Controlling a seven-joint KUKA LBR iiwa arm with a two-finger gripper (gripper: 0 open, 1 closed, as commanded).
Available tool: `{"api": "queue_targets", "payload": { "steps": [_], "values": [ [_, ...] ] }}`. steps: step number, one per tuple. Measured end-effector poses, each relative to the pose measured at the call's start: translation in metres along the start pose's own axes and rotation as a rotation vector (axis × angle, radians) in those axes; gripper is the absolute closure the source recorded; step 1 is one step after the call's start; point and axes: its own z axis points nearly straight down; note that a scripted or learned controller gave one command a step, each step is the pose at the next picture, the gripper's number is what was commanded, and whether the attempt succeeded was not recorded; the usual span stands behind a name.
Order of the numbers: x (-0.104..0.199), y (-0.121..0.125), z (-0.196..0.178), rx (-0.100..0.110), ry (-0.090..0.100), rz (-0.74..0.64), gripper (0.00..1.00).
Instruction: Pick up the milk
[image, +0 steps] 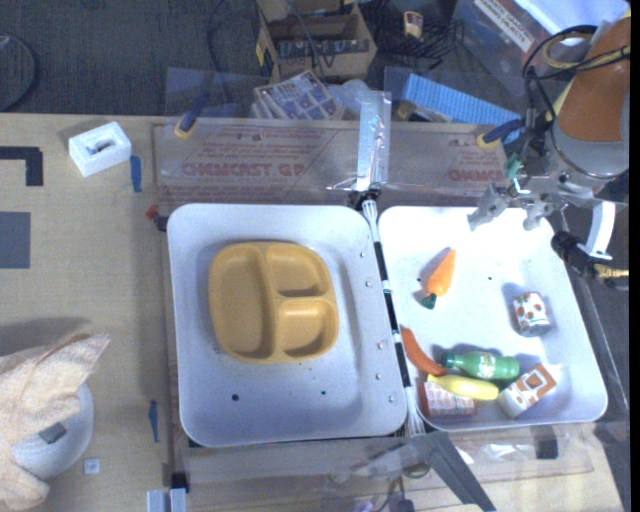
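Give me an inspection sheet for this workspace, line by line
Surface: two white bins side by side on a wooden bench; right bin holds the items.
Job's things: milk carton at the right bin's front corner.
Clutter: carrot, green bottle, banana, small box; yellow divided tray in the left bin.
Grippers: gripper over the right bin's back edge, touching nothing.
Cables: black cables by the arm.
Surroundings: white box, cloth on the bench.
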Motion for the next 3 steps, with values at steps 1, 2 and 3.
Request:
{"api": "queue_targets", "payload": {
  "steps": [1,2,3],
  "values": [
    [-0.039,-0.097,0.061,-0.001,-0.001,-0.106,0.0],
    [-0.054,-0.08,0.108,-0.004,0.007,-0.04,0.0],
    [-0.059,-0.082,0.099,-0.004,-0.001,-0.036,1.0]
  ]
}}
